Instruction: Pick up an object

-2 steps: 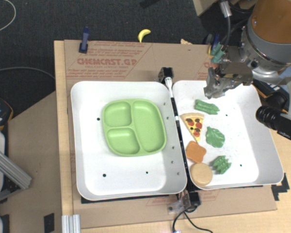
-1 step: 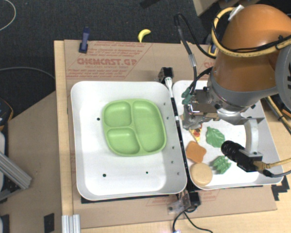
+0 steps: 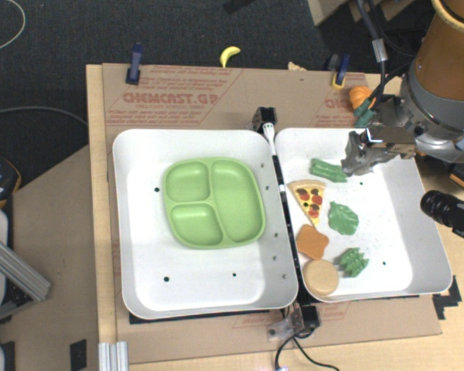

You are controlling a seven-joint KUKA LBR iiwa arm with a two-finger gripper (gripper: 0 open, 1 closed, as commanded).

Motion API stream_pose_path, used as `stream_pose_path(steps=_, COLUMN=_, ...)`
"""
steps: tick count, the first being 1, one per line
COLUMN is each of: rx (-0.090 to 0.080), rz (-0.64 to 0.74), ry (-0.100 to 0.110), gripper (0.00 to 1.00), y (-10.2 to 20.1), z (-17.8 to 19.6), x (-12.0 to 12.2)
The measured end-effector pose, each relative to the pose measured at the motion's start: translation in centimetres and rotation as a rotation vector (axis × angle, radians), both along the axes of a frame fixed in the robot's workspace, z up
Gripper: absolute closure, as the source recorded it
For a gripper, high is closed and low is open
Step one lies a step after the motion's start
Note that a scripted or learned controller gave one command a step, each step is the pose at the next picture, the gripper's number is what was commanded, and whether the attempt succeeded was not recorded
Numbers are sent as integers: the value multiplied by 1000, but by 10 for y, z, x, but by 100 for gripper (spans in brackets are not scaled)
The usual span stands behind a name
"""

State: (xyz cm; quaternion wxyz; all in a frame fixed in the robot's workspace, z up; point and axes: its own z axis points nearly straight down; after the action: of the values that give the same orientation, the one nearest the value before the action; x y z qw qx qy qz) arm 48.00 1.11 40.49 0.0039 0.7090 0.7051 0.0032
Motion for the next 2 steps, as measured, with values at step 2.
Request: stream_pose_path(steps=2, rx=-1, rz=5, ry=21, gripper=100, y=57, z=-31, x=-2)
